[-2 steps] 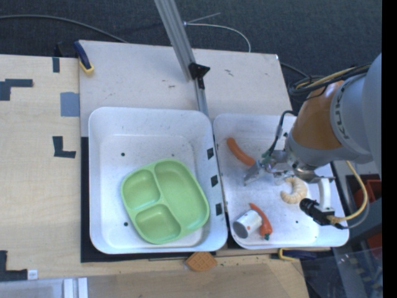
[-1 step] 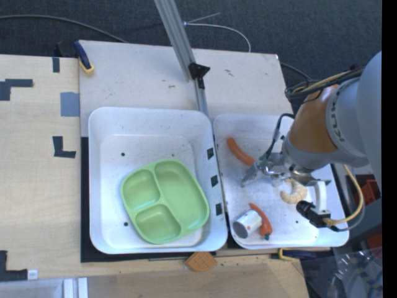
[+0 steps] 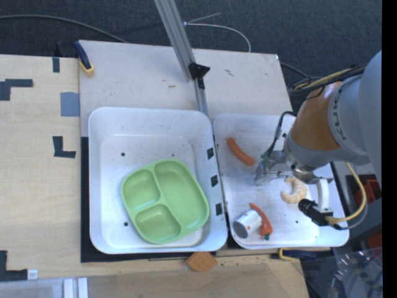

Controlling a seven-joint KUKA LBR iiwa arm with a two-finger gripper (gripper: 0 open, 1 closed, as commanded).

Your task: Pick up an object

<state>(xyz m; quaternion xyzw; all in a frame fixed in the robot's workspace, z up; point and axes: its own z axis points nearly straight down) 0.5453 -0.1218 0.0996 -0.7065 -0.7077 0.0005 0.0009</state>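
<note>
The grey arm (image 3: 347, 123) enters from three o'clock, its upper part cut off at the frame edge. The left bin (image 3: 102, 166) holds a green divided plate (image 3: 164, 200). In the right bin (image 3: 245, 126), the gripper (image 3: 265, 171) hangs at centre; whether it is clenched I cannot tell. An orange sausage (image 3: 240, 151) lies at ten o'clock of it. A pale croissant-like piece (image 3: 294, 192), partly hidden, sits at four o'clock. A white cup (image 3: 247, 223) touches a carrot (image 3: 262, 218) at six.
</note>
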